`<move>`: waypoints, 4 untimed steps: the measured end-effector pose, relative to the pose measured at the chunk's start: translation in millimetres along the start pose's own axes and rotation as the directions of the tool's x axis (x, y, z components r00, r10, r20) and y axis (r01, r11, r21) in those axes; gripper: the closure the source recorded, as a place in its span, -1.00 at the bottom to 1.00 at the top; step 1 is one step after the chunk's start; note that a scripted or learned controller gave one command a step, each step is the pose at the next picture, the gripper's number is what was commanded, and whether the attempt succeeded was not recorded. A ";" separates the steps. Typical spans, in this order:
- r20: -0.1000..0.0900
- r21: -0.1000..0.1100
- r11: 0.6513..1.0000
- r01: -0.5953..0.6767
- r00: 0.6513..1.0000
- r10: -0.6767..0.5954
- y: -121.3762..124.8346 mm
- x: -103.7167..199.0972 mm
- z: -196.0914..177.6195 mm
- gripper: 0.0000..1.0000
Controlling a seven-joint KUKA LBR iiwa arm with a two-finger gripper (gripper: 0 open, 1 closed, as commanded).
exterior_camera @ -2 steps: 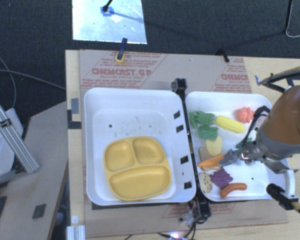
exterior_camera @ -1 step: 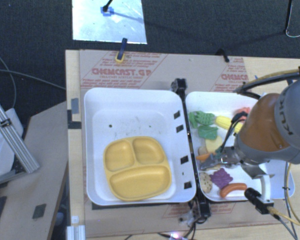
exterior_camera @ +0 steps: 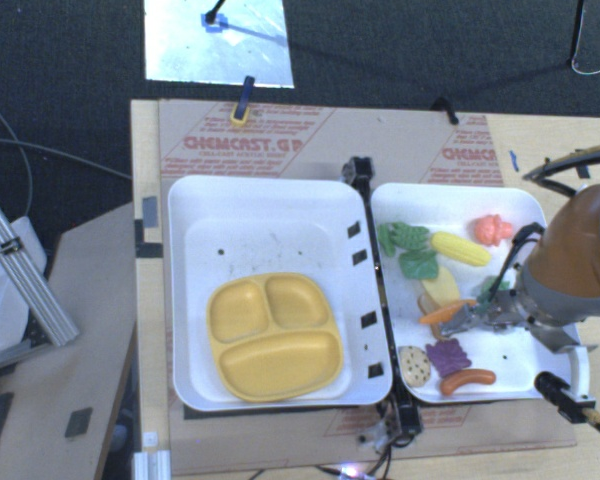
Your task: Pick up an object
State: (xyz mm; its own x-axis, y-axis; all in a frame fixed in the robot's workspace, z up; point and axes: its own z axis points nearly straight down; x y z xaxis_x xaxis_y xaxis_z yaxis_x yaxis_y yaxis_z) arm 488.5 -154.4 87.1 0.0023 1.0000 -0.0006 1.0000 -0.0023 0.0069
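Camera view: the pincer (exterior_camera: 467,317) sits low in the right bin (exterior_camera: 525,200), tips at the orange carrot (exterior_camera: 443,313); I cannot tell how it is set or whether it has the carrot. Purple grapes (exterior_camera: 447,354) lie at five o'clock from it, yellow corn (exterior_camera: 461,249) at twelve. The yellow plate (exterior_camera: 274,336) sits in the left bin (exterior_camera: 270,196), at nine o'clock.

Both bins (exterior_camera: 280,193) white. Left: yellow divided plate (exterior_camera: 275,336). Right: green veg (exterior_camera: 408,248), yellow corn (exterior_camera: 460,250), pink item (exterior_camera: 493,229), orange carrot (exterior_camera: 442,314), purple grapes (exterior_camera: 448,355), red sausage (exterior_camera: 467,378), speckled cookie (exterior_camera: 414,366).
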 end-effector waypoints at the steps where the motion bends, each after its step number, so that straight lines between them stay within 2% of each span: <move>1: 0.001 0.000 1.000 0.001 1.000 -0.001 6.3 -54.6 0.1 -1.00; 2: -0.001 -0.002 1.000 0.005 1.000 -0.005 7.7 -51.9 -11.0 1.00; 3: 0.002 -0.008 1.000 0.014 1.000 -0.014 126.7 -27.4 -37.0 1.00; 4: -0.001 0.010 1.000 0.001 1.000 -0.001 61.6 -31.7 -29.9 1.00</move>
State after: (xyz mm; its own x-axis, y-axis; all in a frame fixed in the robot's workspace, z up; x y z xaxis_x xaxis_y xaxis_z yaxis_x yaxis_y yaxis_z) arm 549.8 -186.3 117.5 0.0010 1.0000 0.0008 1.0000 -0.0010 -0.0032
